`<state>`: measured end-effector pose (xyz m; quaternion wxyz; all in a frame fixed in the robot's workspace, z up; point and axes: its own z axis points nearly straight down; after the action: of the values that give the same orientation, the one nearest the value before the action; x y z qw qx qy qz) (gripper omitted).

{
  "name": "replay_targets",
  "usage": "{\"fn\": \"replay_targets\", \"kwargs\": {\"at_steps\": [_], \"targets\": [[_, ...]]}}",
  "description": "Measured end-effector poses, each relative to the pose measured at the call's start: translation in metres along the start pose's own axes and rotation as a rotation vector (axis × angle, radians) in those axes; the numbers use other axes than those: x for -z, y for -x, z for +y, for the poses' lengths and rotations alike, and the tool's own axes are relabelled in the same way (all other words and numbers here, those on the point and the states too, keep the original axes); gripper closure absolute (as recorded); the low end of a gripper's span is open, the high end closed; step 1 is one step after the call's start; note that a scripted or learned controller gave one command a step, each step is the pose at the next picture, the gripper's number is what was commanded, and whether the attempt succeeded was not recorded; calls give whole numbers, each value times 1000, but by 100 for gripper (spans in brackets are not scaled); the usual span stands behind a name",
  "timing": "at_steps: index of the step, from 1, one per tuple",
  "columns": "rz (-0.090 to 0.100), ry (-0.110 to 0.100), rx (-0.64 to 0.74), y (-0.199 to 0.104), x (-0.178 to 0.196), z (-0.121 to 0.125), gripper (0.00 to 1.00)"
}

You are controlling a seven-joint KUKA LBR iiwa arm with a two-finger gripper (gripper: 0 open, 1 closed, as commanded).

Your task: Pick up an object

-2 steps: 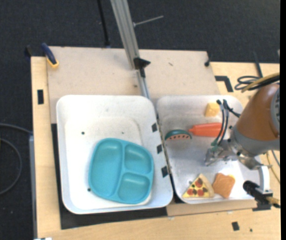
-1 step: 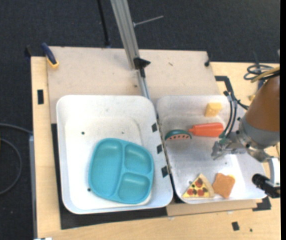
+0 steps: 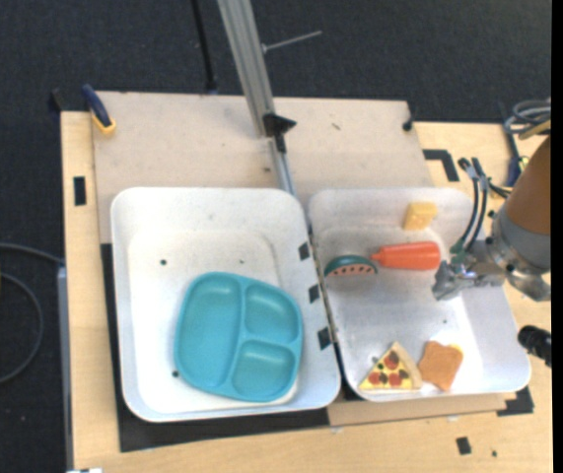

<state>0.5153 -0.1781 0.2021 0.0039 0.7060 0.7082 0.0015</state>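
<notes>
The left bin [image 3: 133, 264] holds one item, a teal three-compartment plate [image 3: 239, 336] lying flat toward its near edge; the right bin [image 3: 493, 353] holds five items: one yellow cheese block [image 3: 420, 215] near the far wall, one orange carrot [image 3: 408, 256] lying crosswise at mid-bin, one watermelon slice [image 3: 350, 267] just beside the carrot's tip at the left wall, and one pizza slice [image 3: 390, 371] and one toast-coloured piece [image 3: 441, 365] side by side at the near edge. My gripper [image 3: 451, 282] sits above the right bin just beside the carrot's right end, with no object visible between its fingers, and I cannot tell whether it is open or closed.
</notes>
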Motion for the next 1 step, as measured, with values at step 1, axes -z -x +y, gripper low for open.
{"fn": "replay_targets", "kwargs": {"at_steps": [1], "targets": [[0,1,1,-7,50,6,100]]}}
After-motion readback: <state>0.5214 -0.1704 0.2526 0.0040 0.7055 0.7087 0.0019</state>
